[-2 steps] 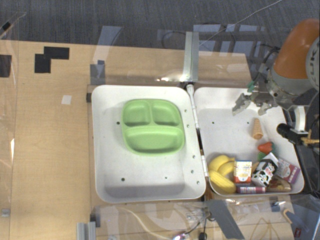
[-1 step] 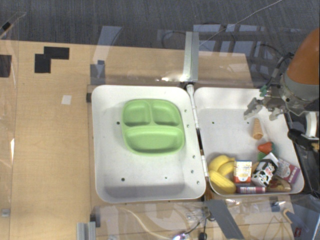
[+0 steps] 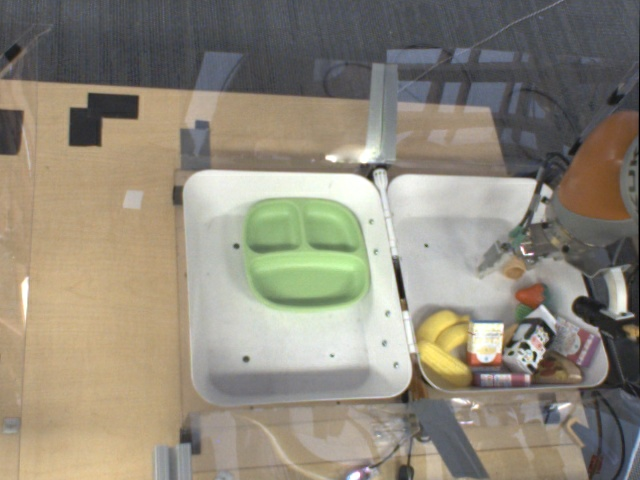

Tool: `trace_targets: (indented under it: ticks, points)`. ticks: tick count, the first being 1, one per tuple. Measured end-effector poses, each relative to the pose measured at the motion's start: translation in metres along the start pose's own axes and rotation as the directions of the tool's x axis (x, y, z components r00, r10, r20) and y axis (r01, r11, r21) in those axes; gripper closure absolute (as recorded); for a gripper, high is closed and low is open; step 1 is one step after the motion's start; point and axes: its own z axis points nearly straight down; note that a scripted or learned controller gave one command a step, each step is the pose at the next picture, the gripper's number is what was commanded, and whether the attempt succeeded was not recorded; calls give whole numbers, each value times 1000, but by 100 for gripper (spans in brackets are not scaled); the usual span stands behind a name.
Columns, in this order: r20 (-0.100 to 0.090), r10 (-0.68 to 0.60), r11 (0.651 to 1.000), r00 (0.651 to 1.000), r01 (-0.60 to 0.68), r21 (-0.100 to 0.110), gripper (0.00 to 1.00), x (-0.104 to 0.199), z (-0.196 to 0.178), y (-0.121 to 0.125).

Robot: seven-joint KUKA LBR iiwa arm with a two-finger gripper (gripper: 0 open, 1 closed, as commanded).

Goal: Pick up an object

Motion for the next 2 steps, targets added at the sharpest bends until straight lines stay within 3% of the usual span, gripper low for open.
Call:
trace_targets:
  ticks: [1, 2]
  points:
    - [0, 0, 1000, 1000, 0, -8, 100, 1, -13, 3]
    - [0, 114, 993, 993, -114, 2, 100, -12, -54, -1]
